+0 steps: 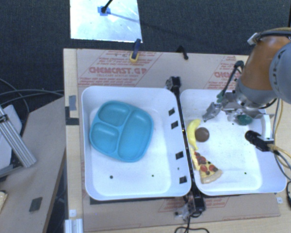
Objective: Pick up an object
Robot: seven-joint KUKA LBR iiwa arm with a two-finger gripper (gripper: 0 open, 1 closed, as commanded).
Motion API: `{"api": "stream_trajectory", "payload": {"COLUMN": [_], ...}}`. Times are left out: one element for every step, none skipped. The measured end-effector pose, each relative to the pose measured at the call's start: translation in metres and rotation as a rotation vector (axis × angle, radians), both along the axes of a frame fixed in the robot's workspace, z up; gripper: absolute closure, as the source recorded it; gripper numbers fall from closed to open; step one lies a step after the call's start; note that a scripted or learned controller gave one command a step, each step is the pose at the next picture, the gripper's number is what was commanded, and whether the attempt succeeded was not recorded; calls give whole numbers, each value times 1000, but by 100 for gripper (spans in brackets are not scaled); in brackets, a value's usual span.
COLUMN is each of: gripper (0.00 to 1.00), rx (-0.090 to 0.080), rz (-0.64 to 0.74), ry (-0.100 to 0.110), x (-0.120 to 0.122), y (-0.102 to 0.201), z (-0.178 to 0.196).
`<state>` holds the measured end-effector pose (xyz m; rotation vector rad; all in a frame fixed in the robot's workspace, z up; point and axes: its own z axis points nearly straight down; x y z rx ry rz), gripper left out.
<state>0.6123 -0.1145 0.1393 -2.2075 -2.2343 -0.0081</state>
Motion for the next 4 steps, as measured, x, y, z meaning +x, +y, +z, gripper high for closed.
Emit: {"api": "stream_trajectory", "payload": {"gripper": [0,100,100,100], "rx": [-16,-9,-1,-3], "rz": [-12,-12,0,-6], "ry": [-10,-9,-5,-2], "x": [-14,-13,-23,-57], "y": [27,28,117,122], "z": [-51,-40,51,110]}}
